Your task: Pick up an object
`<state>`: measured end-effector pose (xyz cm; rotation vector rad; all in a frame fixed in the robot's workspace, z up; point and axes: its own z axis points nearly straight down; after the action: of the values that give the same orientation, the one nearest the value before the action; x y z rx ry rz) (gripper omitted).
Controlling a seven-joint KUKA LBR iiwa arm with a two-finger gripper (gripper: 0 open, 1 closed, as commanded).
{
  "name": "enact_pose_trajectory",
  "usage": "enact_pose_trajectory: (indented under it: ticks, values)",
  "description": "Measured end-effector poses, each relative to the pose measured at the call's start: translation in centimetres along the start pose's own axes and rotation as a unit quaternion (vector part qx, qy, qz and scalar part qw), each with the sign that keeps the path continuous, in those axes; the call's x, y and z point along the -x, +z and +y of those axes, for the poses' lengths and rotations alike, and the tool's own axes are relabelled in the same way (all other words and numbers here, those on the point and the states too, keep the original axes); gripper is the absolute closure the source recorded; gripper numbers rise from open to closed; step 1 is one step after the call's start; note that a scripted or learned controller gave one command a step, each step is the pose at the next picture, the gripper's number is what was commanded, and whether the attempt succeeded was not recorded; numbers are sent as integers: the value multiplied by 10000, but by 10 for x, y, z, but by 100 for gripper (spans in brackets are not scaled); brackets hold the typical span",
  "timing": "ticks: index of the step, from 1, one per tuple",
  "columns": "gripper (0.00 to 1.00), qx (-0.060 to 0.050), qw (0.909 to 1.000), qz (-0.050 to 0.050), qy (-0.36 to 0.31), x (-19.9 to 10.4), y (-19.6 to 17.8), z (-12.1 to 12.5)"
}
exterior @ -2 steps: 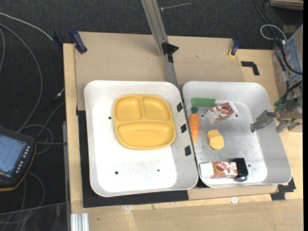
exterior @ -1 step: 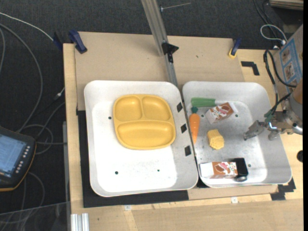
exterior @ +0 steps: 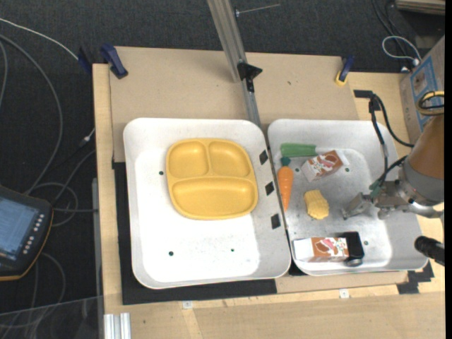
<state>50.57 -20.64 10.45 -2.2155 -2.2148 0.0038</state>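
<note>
On the left of the surface (exterior: 212,76), the left bin (exterior: 205,260) carries a yellow divided plate (exterior: 212,178) lying flat in its upper half, apart from everything else, so it plays no part in the pick for now. Just over the seam where the bins meet, the right bin (exterior: 381,249) holds all the loose candidates: a toy carrot (exterior: 284,185) lies along the bin's left wall with its green top (exterior: 297,150) pointing away from the camera, a small red-and-white carton (exterior: 325,165) lies tilted beside that green top, a yellow chunk (exterior: 317,205) sits near the middle of the bin floor, and a second red-and-white carton (exterior: 324,248) with a dark end lies along the near wall. Farther right, the gripper (exterior: 360,205) reaches in low over the bin floor, right of the yellow chunk and apart from it, above the near carton. Nothing shows between its fingers; whether they stand open or closed is too small to tell. My reading is that the arm is lining up on one of the nearby pieces, probably the yellow chunk, since it lies closest.
</note>
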Motion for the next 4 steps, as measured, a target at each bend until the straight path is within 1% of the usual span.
enact_pose_trajectory:
  ticks: [1, 2, 3, 4]
  values:
    - [100, 52, 10000, -18, -5, 1, -15, 3]
    - [100, 72, 10000, -34, -11, -1, -62, 12]
    - [100, 83, 10000, -39, -11, 1, -126, 18]
    - [100, 79, 10000, -39, -14, 1, -180, 19]
